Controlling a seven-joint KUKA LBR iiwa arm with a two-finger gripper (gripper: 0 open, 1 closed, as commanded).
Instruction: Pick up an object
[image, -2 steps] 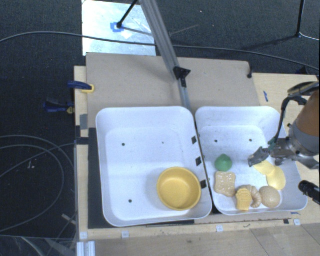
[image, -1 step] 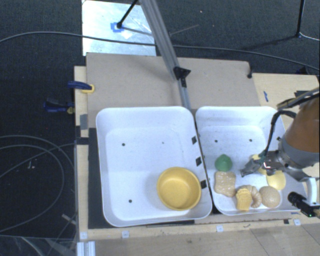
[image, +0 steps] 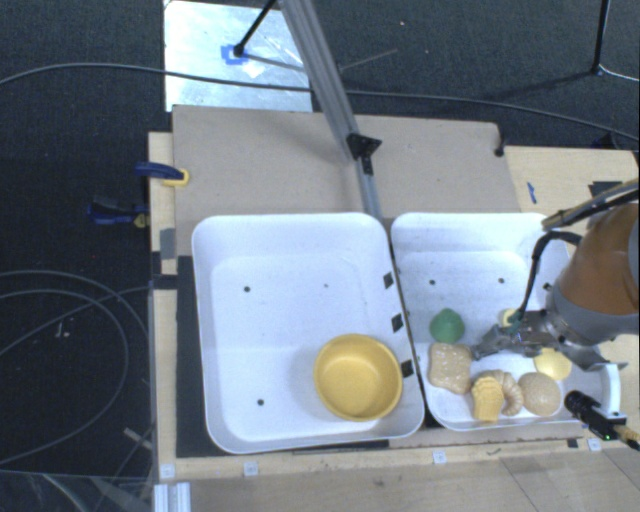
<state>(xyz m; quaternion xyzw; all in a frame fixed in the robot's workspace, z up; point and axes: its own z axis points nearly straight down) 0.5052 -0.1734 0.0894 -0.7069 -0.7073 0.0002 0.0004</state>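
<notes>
The right bin holds a cluster of small objects near its front edge. A green ball lies at the left of that cluster. In front of it sit a beige lump, a yellow ridged piece and a pale round piece. A small yellow piece lies partly under the wrist. My gripper is low in the right bin, just right of the green ball and above the pale pieces. The arm's orange band rises behind it.
A yellow bowl stands in the front right corner of the left bin. A grey pole slants down from the top to the gap between the bins. Blue clamps grip the bench's left edge.
</notes>
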